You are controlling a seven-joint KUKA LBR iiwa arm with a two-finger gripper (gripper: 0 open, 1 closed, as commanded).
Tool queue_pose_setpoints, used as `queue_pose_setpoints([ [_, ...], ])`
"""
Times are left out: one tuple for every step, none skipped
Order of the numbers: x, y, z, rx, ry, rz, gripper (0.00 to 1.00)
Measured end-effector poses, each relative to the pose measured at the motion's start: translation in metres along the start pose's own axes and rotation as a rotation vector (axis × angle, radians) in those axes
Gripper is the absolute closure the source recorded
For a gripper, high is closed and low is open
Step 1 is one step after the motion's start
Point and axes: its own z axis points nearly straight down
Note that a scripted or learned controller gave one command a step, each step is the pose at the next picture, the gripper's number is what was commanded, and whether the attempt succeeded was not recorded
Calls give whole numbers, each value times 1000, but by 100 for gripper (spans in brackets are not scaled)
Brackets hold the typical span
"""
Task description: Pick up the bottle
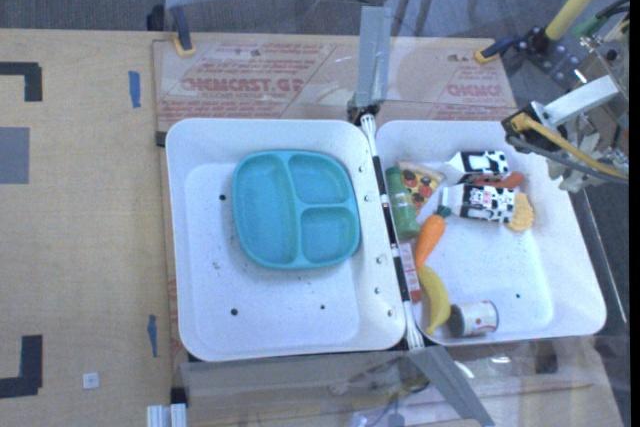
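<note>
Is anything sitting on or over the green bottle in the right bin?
Nothing lies on the green plastic bottle, so from above it is open. The pizza slice toy touches one side, and the orange carrot toy lies close.

A turquoise divided plate (297,210) sits in the left white bin (200,315), whose floor is flecked with small dark spots. In the right white bin (570,285), at nine o'clock, lies a green bottle (403,201) with a darker green cap. Beside it is a pizza slice (423,182), yellow with red dots, and an orange carrot (430,239) with a green top. A yellow banana (435,295) lies at seven o'clock, next to a can (474,318) with a white and red label. Two cartons (482,200) at twelve o'clock carry black-and-white cow patches. The worktop (70,245) is pale tan wood marked with black and blue tape.
</note>
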Motion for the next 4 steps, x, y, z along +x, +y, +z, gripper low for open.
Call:
queue_pose_setpoints([
  [121,61,74,-1,1,-35,100],
  [146,111,64,0,1,-19,100],
  [129,62,46,2,0,-77,100],
  [65,39,153,2,1,-186,100],
])
